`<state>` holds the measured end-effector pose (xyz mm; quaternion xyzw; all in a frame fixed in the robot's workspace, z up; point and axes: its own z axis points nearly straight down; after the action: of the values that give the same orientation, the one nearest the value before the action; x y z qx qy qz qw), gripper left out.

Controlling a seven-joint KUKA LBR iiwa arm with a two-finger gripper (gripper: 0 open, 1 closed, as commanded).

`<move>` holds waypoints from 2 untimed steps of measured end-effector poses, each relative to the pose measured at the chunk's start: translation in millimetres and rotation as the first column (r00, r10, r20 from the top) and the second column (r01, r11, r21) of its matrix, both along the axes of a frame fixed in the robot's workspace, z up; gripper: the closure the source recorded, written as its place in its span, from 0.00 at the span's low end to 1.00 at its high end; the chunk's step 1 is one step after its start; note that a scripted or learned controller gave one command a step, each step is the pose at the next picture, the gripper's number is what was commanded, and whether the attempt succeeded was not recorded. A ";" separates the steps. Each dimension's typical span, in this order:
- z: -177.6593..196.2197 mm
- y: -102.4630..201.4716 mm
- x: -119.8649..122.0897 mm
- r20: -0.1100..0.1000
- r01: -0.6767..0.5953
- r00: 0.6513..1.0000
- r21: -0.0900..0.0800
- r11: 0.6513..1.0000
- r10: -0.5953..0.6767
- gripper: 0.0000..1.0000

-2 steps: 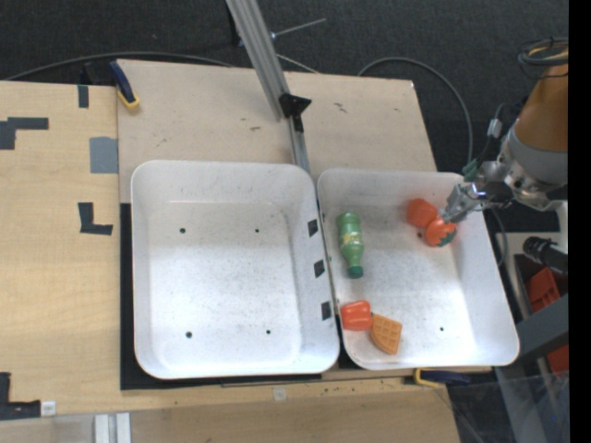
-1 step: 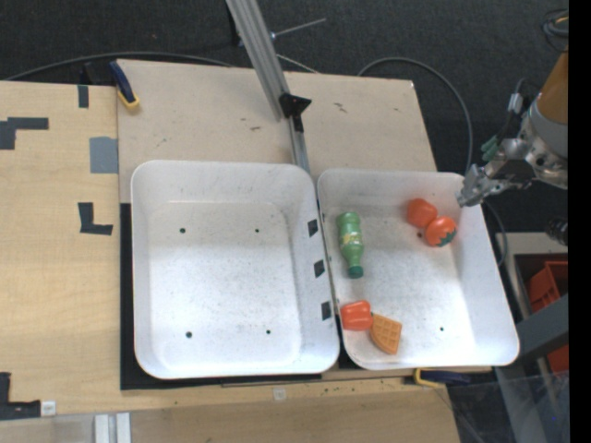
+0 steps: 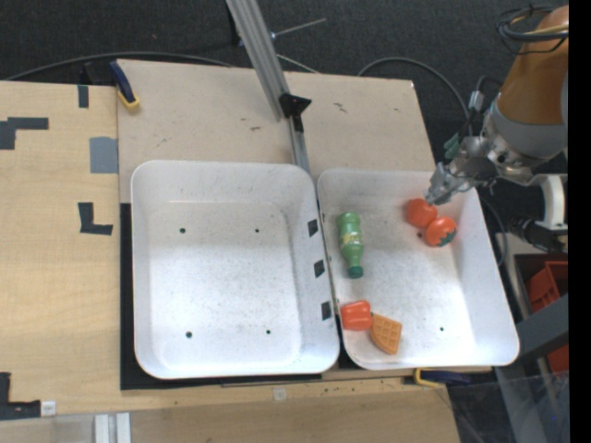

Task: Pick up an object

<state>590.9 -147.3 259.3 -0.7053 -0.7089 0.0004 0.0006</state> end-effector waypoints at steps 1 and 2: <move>-11.8 57.7 18.1 -0.001 -0.002 1.000 0.002 1.000 0.002 1.00; -11.9 121.0 28.8 0.000 -0.003 1.000 0.002 1.000 0.003 1.00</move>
<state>619.7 -26.2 247.3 -0.7042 -0.7100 -0.0003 0.0011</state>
